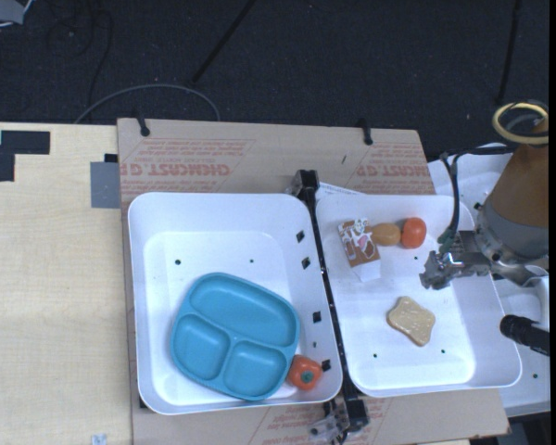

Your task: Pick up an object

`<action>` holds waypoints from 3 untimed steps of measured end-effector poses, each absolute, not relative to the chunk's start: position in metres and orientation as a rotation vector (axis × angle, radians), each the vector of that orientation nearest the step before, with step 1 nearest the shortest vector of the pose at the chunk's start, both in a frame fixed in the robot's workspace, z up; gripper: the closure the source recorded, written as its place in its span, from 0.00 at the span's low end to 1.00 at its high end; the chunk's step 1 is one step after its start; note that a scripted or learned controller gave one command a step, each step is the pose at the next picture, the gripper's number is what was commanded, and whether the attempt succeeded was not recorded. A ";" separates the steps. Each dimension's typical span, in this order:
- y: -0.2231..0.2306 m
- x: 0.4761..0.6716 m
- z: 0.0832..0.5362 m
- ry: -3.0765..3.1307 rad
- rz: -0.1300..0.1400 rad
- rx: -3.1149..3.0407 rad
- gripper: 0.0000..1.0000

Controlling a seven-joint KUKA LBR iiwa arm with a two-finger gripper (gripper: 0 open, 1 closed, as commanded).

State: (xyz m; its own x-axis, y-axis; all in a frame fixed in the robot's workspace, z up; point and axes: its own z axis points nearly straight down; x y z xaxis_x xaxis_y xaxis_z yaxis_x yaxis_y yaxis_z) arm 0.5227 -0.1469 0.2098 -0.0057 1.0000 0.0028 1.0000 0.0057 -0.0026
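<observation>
Bins sit side by side on a brown cardboard sheet (259, 156) that covers the bench, and the black divider strip (320, 290) where the two meet serves as the landmark for everything else. To the left of that strip, the left shallow white plastic bin (153, 225) holds a light blue plastic plate with three compartments (234, 336), lying flat and turned at a slant in the near half of the bin. A small orange-red round toy fruit with a green top (304, 373) rests just beside the plate's near right corner, close against the strip. To the right of the strip, the right shallow white plastic bin (445, 364) holds four things. A small red-and-white printed carton (360, 243) lies nearest the strip in the far half. Farther right from it a tan oval piece, like a small bread roll (385, 235), touches a round orange-red ball-shaped fruit (413, 233). A flat tan slice shaped like toast (411, 321) lies apart from these, toward the near side and well right of the strip. The metal two-finger gripper (437, 274) hangs at the right bin's right side, beyond the toast slice and below the orange ball, touching none of them. Whether it is parted or closed cannot be told from this angle; nothing shows between its tips.
</observation>
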 end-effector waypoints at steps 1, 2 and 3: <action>-0.092 0.529 0.216 -2.225 -0.001 -2.212 1.00; -0.044 0.553 0.222 -2.225 0.001 -2.216 1.00; 0.005 0.562 0.230 -2.224 0.000 -2.214 1.00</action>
State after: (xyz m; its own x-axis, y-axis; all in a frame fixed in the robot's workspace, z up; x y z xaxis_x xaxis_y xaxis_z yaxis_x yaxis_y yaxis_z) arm 0.5619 0.0045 0.2303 -0.0045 1.0000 0.0018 1.0000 0.0045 -0.0022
